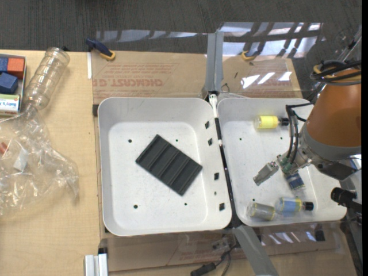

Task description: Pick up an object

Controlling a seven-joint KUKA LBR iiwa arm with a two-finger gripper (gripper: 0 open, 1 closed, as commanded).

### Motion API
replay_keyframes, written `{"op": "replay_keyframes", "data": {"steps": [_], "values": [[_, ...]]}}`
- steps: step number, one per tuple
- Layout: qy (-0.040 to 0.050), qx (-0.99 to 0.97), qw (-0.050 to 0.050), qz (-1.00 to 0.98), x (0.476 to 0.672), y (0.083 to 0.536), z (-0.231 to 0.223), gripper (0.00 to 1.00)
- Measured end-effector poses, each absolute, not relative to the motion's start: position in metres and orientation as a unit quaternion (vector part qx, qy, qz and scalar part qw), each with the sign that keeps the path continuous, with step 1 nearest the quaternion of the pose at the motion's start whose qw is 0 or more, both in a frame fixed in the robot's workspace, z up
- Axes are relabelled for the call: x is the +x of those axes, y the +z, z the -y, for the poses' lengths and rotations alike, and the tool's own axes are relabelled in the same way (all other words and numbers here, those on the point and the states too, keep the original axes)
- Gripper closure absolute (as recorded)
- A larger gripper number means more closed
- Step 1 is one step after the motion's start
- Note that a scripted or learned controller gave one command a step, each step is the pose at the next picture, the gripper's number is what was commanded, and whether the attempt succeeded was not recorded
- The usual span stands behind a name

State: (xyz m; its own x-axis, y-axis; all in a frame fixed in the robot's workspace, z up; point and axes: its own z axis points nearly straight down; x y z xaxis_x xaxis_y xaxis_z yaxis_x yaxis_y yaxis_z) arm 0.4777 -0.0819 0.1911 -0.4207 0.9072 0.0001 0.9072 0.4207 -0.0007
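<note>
In the right bin [241, 148], my gripper [265, 173] hangs low over the middle of the floor, pointing left from the orange-banded arm [339, 117]. A yellow cylinder [267, 122] lies near the bin's far wall. Along the near wall lies a clear bottle [280, 208] with a blue label and dark cap. A small blue piece [295, 181] sits just right of the gripper. On the floor of the left bin [115, 154] a dark ribbed panel [169, 164] lies flat and slanted.
A metal divider [214, 68] runs between the bins at the back. Left of the bins, the bench holds a clear plastic bottle [45, 76], crumpled plastic wrap [29, 160] and a box of coloured blocks [10, 76].
</note>
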Motion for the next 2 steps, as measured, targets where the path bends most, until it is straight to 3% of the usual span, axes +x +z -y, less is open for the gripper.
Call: {"op": "replay_keyframes", "data": {"steps": [1,2], "values": [[0.0007,-0.622,0.001,0.783,0.476,0.091,0.117,0.0],[0.0006,-0.637,0.0,0.771,0.478,0.185,0.114,0.0]]}}
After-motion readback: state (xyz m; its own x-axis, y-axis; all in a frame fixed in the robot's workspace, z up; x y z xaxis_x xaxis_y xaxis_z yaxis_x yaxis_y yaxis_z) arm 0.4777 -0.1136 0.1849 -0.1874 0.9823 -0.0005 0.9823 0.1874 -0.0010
